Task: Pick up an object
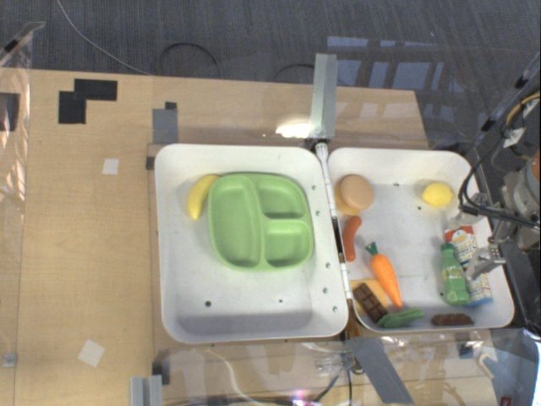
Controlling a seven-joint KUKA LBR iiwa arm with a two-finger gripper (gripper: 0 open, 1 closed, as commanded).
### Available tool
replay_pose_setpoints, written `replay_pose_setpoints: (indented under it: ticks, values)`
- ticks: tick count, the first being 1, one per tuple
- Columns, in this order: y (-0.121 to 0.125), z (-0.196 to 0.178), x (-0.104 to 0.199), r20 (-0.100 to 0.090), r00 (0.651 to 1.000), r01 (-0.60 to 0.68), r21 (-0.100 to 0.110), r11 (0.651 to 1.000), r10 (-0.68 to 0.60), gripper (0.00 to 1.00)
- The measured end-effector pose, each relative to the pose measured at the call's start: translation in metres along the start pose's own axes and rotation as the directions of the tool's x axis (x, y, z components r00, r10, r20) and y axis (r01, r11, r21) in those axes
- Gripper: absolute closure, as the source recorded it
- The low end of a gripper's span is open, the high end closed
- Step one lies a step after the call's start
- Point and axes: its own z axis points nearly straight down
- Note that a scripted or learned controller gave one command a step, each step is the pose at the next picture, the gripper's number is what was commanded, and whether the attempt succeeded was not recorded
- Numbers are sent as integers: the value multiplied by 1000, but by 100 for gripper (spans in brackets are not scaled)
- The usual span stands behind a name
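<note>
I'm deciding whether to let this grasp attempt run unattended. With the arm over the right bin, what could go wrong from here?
1. The gripper sits by the green plastic bottle, which lies against the white juice carton; closing might catch both or knock one aside.
2. Both lie close to the right white bin's wall, so a finger may strike it.
3. The small dark brown piece lies just below and could get shoved.

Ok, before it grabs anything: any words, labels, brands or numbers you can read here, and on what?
None can be read.
Carton at the right bin's right side: red and blue print on white, too small and blurred to read.
Green bottle beside it: a label band, illegible.
Black squares on the bench at upper left: plain marks, no text.
</note>
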Motion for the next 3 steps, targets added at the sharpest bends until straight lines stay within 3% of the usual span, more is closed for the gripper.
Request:
replay_pose_setpoints:
  ticks: [1, 2, 3]
  values:
    - [-7, 83, -13, -9, 999, 37, -4, 999, -37, 0]
    - [62, 126, -32, 8, 999, -39, -1, 999, 39, 0]
    - [112, 125, -20, 13, 997, 77, 3, 997, -77, 0]
